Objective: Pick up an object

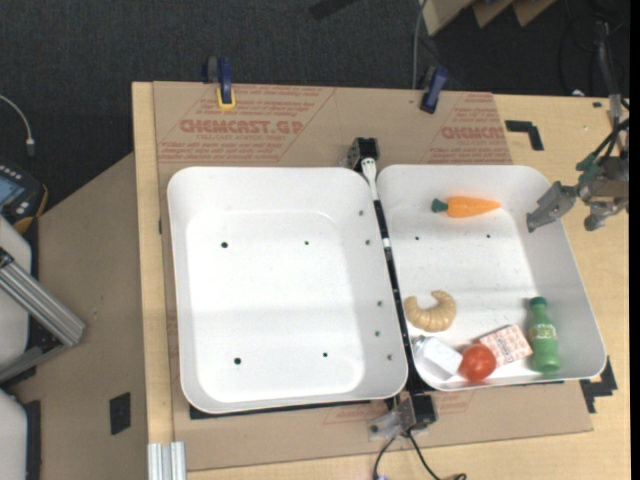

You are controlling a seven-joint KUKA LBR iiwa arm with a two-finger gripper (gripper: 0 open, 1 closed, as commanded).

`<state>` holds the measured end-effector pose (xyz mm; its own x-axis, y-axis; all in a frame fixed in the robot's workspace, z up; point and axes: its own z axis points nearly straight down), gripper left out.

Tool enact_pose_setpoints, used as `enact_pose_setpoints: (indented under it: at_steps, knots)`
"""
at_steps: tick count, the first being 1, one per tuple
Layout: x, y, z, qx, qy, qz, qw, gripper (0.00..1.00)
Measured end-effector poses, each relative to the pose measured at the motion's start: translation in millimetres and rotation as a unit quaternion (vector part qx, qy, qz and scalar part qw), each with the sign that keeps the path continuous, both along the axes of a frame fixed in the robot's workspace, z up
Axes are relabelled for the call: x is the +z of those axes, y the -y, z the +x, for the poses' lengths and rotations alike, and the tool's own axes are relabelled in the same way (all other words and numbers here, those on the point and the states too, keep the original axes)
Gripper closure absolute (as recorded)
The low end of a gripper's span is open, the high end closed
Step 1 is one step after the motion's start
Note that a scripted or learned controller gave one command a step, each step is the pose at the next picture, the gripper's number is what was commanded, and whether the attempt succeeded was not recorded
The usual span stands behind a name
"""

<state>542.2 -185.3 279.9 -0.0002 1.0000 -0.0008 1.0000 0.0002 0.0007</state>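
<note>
The right bin [480,268] holds an orange carrot [466,206] near its far side. A tan croissant [431,310] lies near the bin's left wall. In the near corner sit a red tomato [478,362], a red and white packet [506,345], a small white container [434,358] and a green bottle [543,335]. My gripper [572,212] hangs over the right bin's far right rim, to the right of the carrot. It is open, its two fingers spread, with nothing between them.
The left bin [200,268] sits beside the right one, and a black divider [383,243] runs between them. Two clamps [224,76] [433,86] grip the cardboard bench top at the far edge. Cables hang near the arm at the right.
</note>
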Motion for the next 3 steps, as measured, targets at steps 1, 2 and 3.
enact_pose_setpoints:
  at_steps: [1, 2, 3]
  knots:
    - [11, 0, 1, 0.001, 0.002, -0.0008, 1.0000, 1.00]
    - [33, 2, 23, 0.001, 0.002, -0.0009, 1.0000, 1.00]
    - [-41, -63, -57, 0.001, -0.007, 0.0036, 1.0000, 1.00]
